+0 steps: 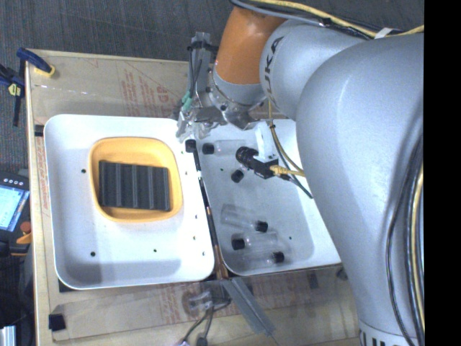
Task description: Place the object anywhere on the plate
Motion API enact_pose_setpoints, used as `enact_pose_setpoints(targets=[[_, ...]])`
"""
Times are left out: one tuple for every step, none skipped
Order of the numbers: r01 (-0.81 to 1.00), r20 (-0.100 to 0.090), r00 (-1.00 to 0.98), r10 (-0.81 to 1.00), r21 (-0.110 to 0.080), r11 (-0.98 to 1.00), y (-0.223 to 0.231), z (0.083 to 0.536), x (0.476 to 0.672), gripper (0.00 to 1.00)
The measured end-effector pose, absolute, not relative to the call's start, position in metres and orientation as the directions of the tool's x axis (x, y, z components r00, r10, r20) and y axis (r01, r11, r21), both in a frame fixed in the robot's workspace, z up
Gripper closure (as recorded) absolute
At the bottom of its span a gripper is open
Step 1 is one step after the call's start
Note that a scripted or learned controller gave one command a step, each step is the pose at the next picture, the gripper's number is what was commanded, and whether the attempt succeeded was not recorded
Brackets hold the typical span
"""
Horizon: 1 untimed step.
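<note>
While the arm [346, 121] fills the right of the frame, we see the yellow plate [137, 153] centre-left in the left bin [65, 251]. Gripper [193, 125] sits top centre over the bins' divide; can't tell how the jaws stand. Objects: small clear vials [248, 242] with black caps, lower right bin [302, 229]. Probably light, rigid, slippery; grip across the body.

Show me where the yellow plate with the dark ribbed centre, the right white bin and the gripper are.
yellow plate with the dark ribbed centre [134, 150], camera view, on its top rim.
right white bin [297, 218], camera view, on bare floor.
gripper [189, 125], camera view, at its tip.
</note>
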<state>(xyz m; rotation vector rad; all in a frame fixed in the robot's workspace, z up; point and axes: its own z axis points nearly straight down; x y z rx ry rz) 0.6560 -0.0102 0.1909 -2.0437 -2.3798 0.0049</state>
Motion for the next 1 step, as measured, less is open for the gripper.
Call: enact_pose_setpoints(targets=[[0.989,0.001,-0.151,0.989,-0.005,0.151,-0.0104,0.1912,0.6561,0.00]])
